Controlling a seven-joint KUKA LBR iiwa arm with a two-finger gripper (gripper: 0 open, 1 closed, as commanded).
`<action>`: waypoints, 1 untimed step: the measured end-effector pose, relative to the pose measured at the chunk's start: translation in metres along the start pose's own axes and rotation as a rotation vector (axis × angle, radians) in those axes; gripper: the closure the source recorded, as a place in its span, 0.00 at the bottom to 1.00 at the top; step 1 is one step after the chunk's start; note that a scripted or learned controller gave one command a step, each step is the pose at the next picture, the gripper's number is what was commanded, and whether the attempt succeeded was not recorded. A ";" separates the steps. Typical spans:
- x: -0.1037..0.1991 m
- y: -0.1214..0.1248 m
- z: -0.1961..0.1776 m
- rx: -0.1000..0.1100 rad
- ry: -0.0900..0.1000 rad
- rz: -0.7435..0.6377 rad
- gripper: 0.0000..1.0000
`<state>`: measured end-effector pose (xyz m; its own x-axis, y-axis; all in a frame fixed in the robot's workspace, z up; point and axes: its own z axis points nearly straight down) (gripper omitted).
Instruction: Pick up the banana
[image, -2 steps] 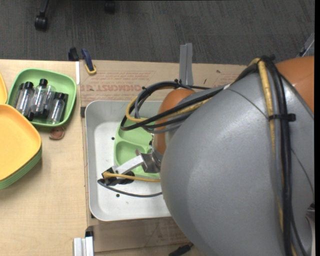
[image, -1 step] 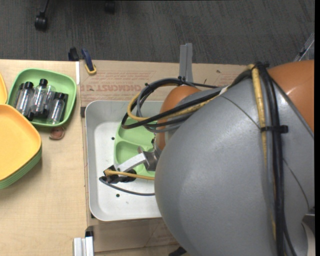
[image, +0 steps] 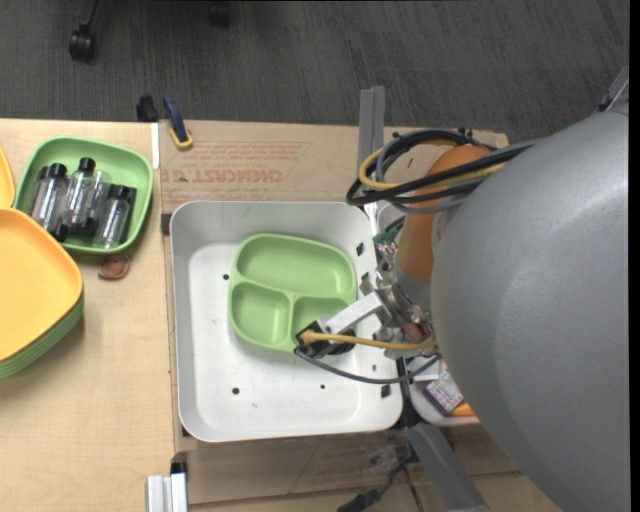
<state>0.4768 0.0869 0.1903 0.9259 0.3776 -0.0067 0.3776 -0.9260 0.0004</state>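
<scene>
Plate (image: 290, 285), green and divided, in white bin (image: 200, 400), lies just left of claw (image: 390, 303); claw's state cannot be told. Place of banana cannot be told; likely risk: claw closes on plate rim or nothing.

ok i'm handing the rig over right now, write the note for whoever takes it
The tool is at the right rim of the left bin, beside the green divided plate. Its grip state is unreadable from this angle.
The plate lies in the left bin. The arm hides the right bin, so the banana cannot be placed.
Done: no pick confirmed.
Left: locate the banana, probably once the arm moves aside, then grasp and lift it.
</scene>
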 end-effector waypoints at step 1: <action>0.017 -0.042 0.041 0.001 -0.002 -0.084 1.00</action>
<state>0.4760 0.1324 0.1492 0.8908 0.4544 -0.0087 0.4544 -0.8908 -0.0008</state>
